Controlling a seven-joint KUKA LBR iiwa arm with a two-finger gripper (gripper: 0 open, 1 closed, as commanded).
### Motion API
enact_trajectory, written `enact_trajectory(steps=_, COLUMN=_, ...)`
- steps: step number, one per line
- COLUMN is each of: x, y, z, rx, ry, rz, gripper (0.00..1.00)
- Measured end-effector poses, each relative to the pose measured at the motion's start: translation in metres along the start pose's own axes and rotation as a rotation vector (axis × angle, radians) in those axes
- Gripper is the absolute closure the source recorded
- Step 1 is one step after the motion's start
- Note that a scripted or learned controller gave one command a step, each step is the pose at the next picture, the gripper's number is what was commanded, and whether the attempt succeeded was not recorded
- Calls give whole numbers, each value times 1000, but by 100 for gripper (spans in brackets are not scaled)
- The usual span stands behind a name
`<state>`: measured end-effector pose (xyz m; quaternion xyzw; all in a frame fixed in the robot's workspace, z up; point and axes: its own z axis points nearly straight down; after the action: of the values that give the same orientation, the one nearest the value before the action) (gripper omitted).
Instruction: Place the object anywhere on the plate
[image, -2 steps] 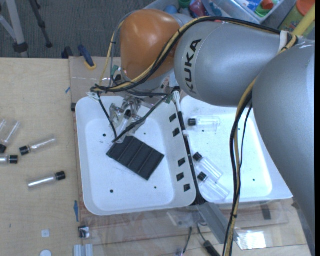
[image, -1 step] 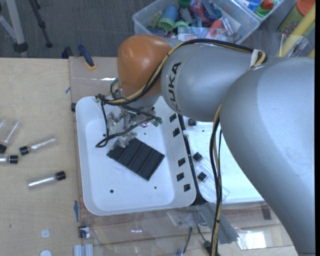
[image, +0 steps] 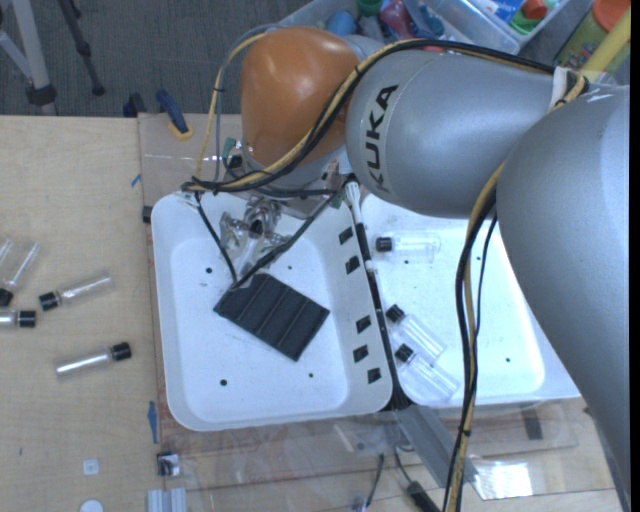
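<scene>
A black ribbed plate (image: 272, 315) lies flat and turned at an angle in the middle of the left bin (image: 190, 385). My gripper (image: 250, 228) hangs over the back of that bin, just above and behind the plate's far corner, under the orange wrist band (image: 295, 90). Black cables run from the wrist down toward the plate. Three clear vials with black caps lie in the right bin (image: 520, 350): one at the back (image: 408, 243) and two near its left wall (image: 415, 340) (image: 425, 368). I see nothing held at the gripper.
The grey arm (image: 470, 120) covers the back and right of the right bin. Several more capped vials (image: 92, 357) lie loose on the wooden bench left of the bins. A row of black clips (image: 360, 320) lines the wall between the bins.
</scene>
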<state>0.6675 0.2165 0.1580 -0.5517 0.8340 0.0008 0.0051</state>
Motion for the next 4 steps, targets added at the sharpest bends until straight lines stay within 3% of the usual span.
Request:
enact_trajectory(steps=1, x=11, y=-5, z=-88, rx=-1, ry=-1, rz=-387, gripper=100)
enact_trajectory(steps=2, x=-8, y=4, z=-35, rx=-4, ry=5, rz=33, gripper=100)
enact_trajectory(steps=3, x=5, y=-2, z=-71, rx=-2, ry=-1, rz=-539, gripper=100)
enact_trajectory(steps=4, x=-9, y=5, z=-61, rx=-4, ry=-2, rz=-944, gripper=100)
